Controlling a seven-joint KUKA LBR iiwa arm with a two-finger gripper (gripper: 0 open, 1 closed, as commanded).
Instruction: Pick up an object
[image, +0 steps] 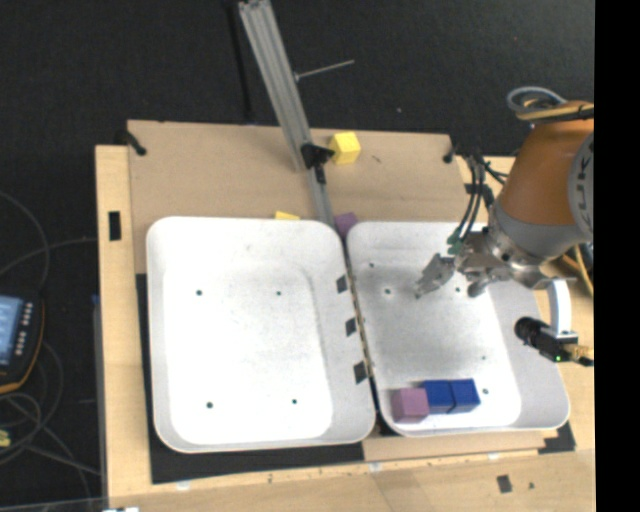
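Note:
In the right bin (520, 405), a purple block (408, 403) lies at the near edge. A blue block (450, 395) sits touching its right side. My gripper (455, 281) hangs over the far half of that bin, well away from both blocks. Its fingers (432, 276) are spread open with nothing between them. The orange-banded wrist (545, 190) comes in from the right above it.
The left bin (170, 330) stands beside the right one. Behind the bins, a yellow block (346, 147), a small yellow piece (287, 215) and a purple block (345, 222) rest on the bench. A slanted metal pole (290, 100) rises at the back.

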